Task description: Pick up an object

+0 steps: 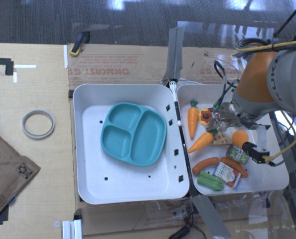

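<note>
The right bin (270, 180) holds several toy foods. One carrot (193, 119) stands lengthwise near its left wall, and a second carrot (202, 142) lies slanted below it. There are also an orange ball (240, 136), a green can (237, 154), two red sausages (206, 164) (235, 166), a small packet (224, 173) and a green vegetable (210, 182). My gripper (214, 122) is low in this bin, just above the slanted carrot's thick end and beside a small red and yellow piece (205, 116). The wrist hides what lies under it.
The left bin (88, 183) carries a teal divided plate (134, 133). A tape ring (38, 123) and a brown cardboard box (6, 176) lie on the bench to the left. Cables hang by the arm at the right bin's far side.
</note>
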Motion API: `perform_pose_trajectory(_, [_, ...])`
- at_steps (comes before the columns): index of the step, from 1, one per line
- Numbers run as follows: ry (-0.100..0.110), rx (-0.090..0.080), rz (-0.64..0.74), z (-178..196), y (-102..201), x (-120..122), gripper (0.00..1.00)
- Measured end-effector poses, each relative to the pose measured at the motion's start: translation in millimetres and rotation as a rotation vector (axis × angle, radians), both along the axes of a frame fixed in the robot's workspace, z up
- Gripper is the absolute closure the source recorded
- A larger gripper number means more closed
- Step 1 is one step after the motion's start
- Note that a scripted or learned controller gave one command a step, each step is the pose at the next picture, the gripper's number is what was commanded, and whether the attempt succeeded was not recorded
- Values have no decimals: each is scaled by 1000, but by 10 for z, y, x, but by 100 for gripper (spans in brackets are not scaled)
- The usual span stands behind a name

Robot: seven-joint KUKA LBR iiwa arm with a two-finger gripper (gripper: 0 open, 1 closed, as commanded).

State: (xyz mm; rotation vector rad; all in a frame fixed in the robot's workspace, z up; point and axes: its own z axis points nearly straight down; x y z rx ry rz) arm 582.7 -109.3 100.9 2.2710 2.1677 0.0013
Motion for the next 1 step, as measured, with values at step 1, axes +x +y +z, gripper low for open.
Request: perform_pose_trajectory(1, [3,-1,-7,899,345,476,100])
